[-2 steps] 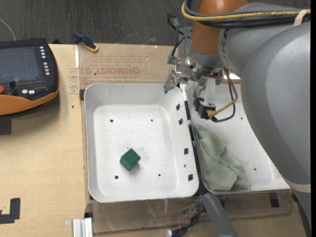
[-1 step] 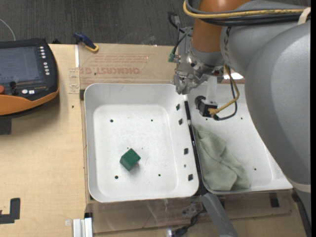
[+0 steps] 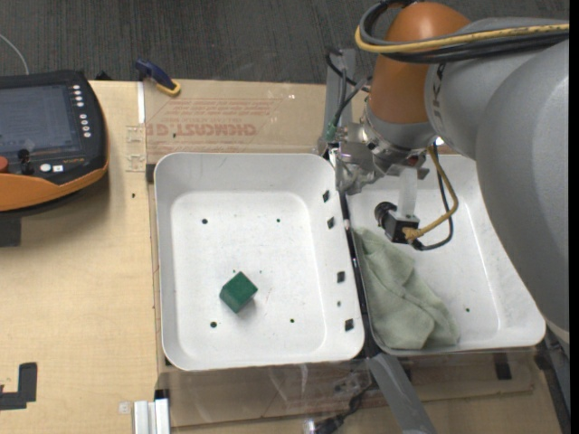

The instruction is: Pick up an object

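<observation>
over the far left corner of the right bin (image 3: 493,278), close to the wall it shares with the left bin (image 3: 165,242), the gripper (image 3: 355,174) hangs below the arm's orange band. its grip is hidden from this angle, so there is no telling whether it is spread or closed. a crumpled pale green cloth (image 3: 403,292) lies in the right bin along that shared wall, nearer the camera than the gripper. a small green cube (image 3: 238,292) sits in the left bin, toward its near side, well apart from the gripper. a tablet (image 3: 45,138) with an orange edge rests on the bench at the left.
</observation>
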### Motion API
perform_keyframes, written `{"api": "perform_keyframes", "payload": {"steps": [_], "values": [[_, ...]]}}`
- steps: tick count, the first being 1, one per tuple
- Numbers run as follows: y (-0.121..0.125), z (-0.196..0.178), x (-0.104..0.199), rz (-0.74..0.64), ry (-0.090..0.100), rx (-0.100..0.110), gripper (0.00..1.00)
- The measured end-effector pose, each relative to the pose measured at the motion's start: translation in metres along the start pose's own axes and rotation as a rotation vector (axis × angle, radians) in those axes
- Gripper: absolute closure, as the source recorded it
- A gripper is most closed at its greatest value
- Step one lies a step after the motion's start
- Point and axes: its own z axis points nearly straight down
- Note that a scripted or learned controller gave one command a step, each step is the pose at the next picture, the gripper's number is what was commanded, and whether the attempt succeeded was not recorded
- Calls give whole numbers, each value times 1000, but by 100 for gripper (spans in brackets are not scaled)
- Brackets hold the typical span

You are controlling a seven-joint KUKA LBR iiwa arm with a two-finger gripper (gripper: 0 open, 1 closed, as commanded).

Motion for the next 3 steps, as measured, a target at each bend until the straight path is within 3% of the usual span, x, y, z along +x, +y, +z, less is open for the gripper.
{"api": "perform_keyframes", "payload": {"steps": [1,2,3], "values": [[-35,0,8,115,1,2,100],[-65,1,-28,314,0,3,100],[-139,1,-53,309,1,2,100]]}}
